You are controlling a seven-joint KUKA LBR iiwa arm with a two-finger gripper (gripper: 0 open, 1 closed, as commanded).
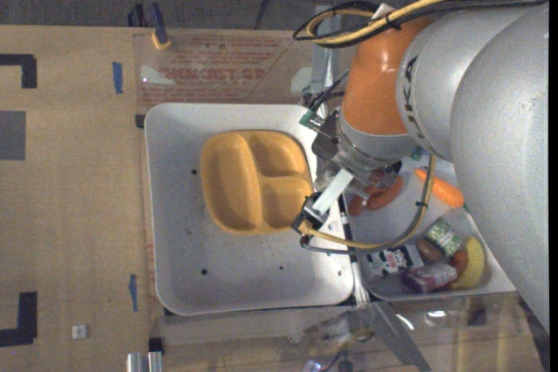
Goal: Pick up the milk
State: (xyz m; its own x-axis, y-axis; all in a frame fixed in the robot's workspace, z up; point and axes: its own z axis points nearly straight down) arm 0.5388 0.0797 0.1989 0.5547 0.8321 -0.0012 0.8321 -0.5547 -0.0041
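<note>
The milk (392, 260), a small white carton with dark and red print, lies on its side near the front left of the right bin (384, 287). My gripper (373, 186) hangs under the orange-banded wrist over the left part of that bin, a short way behind the milk. The wrist hides most of it. Nothing can be seen held in it.
A yellow divided plate (255, 181) lies in the left bin (174, 213). In the right bin, by the milk, are a purple box (429, 277), a green can (443, 236), a yellow fruit (474, 264), an orange carrot (441, 188) and a red thing (382, 196). The arm covers much of this bin.
</note>
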